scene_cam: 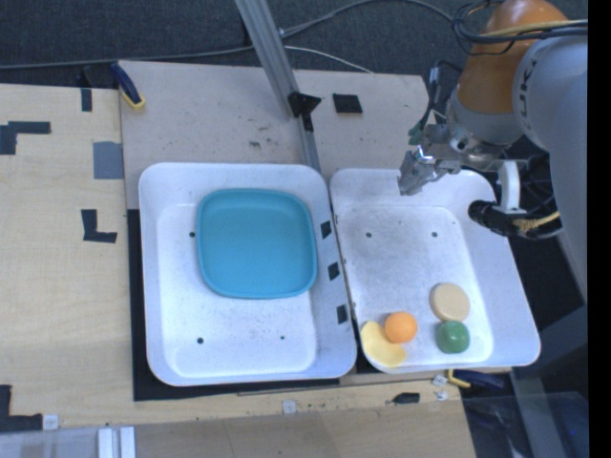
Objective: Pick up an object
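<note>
Grey robot arm (535, 74) with an orange band reaches in from three o'clock, its gripper (414, 177) pointing down toward seven o'clock.

We read this as robotics lab: plywood worktop (57, 256) patched with black tape marks, two white bins (239, 351) as test stations, aluminium strut (272, 55), loose cables (363, 12) over dark carpet, industrial arm (535, 74).

two bins sit side by side; the left bin (162, 256) holds a plate (256, 242) in its middle. in the right bin's (401, 246) near end lie four small things together: banana (379, 349), ball (400, 327), round piece (450, 302), small ball (452, 337)
</note>
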`<state>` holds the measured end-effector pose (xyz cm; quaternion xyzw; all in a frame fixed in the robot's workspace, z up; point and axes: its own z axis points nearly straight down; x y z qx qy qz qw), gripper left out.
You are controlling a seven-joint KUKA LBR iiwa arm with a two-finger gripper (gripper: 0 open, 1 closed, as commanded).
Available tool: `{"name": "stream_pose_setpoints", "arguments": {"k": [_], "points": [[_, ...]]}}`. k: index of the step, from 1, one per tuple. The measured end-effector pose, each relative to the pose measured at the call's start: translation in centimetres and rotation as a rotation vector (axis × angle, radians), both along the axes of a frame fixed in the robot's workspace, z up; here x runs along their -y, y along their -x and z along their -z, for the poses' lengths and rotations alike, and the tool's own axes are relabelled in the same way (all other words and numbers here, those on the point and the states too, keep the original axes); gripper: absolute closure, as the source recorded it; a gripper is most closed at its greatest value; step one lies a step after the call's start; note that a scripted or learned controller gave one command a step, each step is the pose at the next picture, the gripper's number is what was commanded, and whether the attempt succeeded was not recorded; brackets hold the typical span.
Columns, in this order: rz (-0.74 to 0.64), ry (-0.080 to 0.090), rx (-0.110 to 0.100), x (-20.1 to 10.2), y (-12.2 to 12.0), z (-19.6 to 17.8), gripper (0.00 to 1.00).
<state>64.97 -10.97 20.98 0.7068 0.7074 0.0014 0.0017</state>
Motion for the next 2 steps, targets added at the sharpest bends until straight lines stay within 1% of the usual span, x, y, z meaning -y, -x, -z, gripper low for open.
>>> {"name": "stream_pose_setpoints", "arguments": {"k": [1,2], "points": [[0.001,0.000,-0.003,0.0,0.0,-2.0,1.00],[-0.003,-0.001,-0.005,-4.7,0.2,-1.5,1.00]]}}
